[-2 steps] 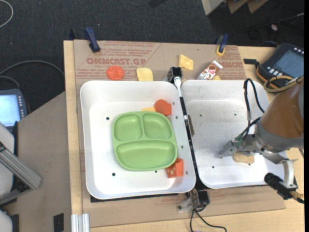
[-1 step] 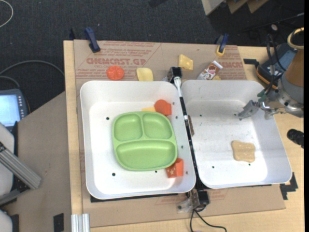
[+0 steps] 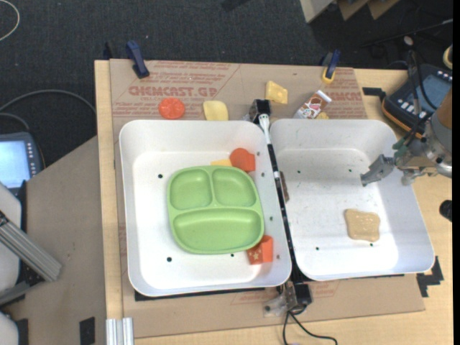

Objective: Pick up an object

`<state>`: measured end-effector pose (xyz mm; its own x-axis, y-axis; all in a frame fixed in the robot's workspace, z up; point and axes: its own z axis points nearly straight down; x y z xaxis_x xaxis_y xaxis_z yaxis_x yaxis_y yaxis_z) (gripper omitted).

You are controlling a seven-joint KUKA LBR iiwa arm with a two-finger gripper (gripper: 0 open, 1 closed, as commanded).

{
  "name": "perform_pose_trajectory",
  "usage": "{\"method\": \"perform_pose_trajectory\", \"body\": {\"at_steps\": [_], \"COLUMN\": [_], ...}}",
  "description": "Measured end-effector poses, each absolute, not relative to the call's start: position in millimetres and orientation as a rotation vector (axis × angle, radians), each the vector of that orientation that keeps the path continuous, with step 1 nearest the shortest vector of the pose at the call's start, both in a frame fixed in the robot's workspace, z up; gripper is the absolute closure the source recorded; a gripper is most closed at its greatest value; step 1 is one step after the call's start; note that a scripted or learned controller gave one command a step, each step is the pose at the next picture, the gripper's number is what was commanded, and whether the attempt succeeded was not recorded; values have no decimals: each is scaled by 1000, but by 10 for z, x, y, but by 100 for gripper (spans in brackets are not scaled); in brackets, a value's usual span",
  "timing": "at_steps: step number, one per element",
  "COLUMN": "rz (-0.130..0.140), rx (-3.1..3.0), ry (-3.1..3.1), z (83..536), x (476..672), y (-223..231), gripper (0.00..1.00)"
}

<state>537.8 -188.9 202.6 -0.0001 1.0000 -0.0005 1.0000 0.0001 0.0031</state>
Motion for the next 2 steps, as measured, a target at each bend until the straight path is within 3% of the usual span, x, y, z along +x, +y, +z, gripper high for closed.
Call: {"method": "perform_pose_trajectory", "body": {"at_steps": [1,2], "rz": [-2,13], "rx": [2226,2205], "ry": [2222,2217], "z": [801,1930], "x": [5179,5720], "y": [-1897,-1737], "gripper": [0,0]}}
